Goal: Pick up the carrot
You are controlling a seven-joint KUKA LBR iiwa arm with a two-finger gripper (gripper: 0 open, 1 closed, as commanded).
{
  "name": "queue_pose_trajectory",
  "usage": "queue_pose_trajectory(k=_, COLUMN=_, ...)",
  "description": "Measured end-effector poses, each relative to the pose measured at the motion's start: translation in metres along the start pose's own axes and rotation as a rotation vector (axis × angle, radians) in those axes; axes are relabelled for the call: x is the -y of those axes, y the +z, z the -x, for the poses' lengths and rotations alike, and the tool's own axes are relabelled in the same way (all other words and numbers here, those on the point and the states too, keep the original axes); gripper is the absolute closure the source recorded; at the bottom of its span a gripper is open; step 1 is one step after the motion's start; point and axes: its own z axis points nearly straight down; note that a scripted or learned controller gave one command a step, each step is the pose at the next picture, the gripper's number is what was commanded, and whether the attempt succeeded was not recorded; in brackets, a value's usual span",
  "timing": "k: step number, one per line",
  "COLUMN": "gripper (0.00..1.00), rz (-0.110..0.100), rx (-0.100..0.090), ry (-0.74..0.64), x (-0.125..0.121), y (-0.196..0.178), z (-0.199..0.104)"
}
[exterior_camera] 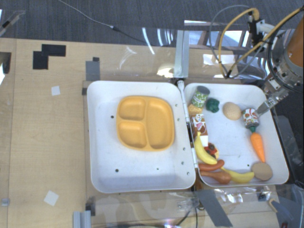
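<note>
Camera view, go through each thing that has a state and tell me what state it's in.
Carrot: lying flat in the right bin, leafy end up-frame, not gripped.
Yellow divided plate: right way up in the left bin.
Small can: tipped against the right wall.
Bananas: lying flat.
End effector: above the bin's right rim, off the carrot.

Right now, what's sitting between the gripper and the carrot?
In the camera view, a small printed can lies between the gripper and the carrot, just above the carrot's green top.
</note>
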Motion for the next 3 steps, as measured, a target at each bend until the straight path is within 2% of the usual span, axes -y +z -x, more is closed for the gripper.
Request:
queue_pose_trajectory(k=1, gripper=1.00, rz=0.014, rx=0.022, ry=-0.372, x=-0.067, y=0.142, z=0.045)
queue_pose_trajectory(k=2, gripper=1.00, rz=0.006, rx=0.006, ry=-0.039, x=-0.034, y=0.038, z=0.013)
queue_pose_trajectory(k=3, gripper=1.00, rz=0.013, rx=0.021, ry=-0.339, x=-0.045, y=0.185, z=0.008)
